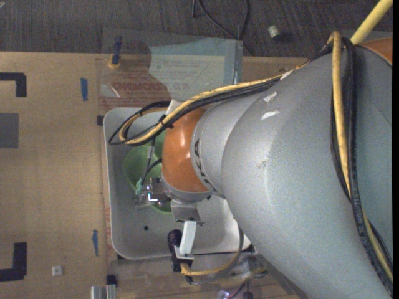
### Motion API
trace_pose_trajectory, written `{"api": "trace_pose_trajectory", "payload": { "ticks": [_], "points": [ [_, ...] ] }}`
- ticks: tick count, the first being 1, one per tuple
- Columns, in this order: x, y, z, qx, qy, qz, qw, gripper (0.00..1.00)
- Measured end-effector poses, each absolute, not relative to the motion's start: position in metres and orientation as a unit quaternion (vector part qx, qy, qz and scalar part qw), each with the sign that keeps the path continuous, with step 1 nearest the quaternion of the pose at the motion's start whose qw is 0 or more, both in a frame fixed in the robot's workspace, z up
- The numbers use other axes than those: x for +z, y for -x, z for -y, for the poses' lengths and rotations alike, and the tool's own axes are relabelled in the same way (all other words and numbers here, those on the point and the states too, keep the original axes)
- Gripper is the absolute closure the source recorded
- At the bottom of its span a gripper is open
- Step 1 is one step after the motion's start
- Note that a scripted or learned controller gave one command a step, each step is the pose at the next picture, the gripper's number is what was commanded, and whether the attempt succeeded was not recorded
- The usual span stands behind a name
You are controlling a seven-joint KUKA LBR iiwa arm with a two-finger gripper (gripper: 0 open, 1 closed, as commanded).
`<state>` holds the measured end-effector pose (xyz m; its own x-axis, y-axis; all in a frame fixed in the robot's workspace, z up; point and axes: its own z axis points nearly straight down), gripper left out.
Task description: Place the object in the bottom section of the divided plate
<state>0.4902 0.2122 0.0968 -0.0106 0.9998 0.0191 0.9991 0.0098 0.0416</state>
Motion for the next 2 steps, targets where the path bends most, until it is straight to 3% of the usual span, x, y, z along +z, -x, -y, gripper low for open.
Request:
{"api": "trace_pose_trajectory", "payload": {
  "ticks": [1, 2],
  "points": [
    [0.093, -0.486, -0.221, 0.0081, -0.601, -0.799, 0.008, 0.00],
    [0.096, -0.501, -0.210, 0.0201, -0.829, -0.559, -0.003, 0.00]
  ]
}}
